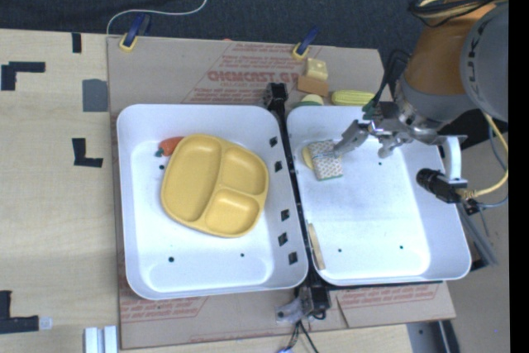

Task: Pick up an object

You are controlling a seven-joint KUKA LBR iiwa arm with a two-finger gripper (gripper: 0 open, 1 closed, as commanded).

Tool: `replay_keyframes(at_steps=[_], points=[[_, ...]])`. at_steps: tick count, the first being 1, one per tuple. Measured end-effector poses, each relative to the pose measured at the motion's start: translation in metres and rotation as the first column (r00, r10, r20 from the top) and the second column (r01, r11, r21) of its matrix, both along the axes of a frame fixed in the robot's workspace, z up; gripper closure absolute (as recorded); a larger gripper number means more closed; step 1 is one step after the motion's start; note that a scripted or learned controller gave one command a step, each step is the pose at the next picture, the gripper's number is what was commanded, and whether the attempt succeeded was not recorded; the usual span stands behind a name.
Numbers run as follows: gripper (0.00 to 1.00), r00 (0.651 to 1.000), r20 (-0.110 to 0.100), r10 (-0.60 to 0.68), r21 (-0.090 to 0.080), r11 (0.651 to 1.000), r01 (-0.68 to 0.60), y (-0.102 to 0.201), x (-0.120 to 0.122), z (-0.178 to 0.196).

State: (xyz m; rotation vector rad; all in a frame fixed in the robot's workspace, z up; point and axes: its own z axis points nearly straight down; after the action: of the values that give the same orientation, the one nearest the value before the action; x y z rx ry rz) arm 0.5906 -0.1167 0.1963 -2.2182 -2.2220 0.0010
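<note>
Camera view. The arm reaches over the right bin (430, 260) from the right. The gripper (364, 140) hangs low over the bin's upper half, its fingers spread apart with nothing between them; one fingertip (340, 145) lies just beside the sponge (324, 161), at or very near its upper right edge (contact cannot be confirmed).

The sponge, a small pale block with a checkered face, lies flat on the bin floor near the divider, in the upper left of the right bin. Judgement: light, soft, compressible, not fragile; rough surface should resist slipping. Best hold looks to be across its two short sides, fingers straddling the block and pressed close to the floor.

Left bin (136, 260) holds a yellow sectioned plate (215, 184), with an orange item (169, 145) partly hidden at its upper left edge.
</note>
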Motion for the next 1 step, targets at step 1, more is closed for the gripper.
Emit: replay_keyframes(at_steps=[1], points=[[0.0, 1.0, -0.004, 0.002, -0.001, 1.0, -0.002, 0.0101, 0.0296, -0.1033]])
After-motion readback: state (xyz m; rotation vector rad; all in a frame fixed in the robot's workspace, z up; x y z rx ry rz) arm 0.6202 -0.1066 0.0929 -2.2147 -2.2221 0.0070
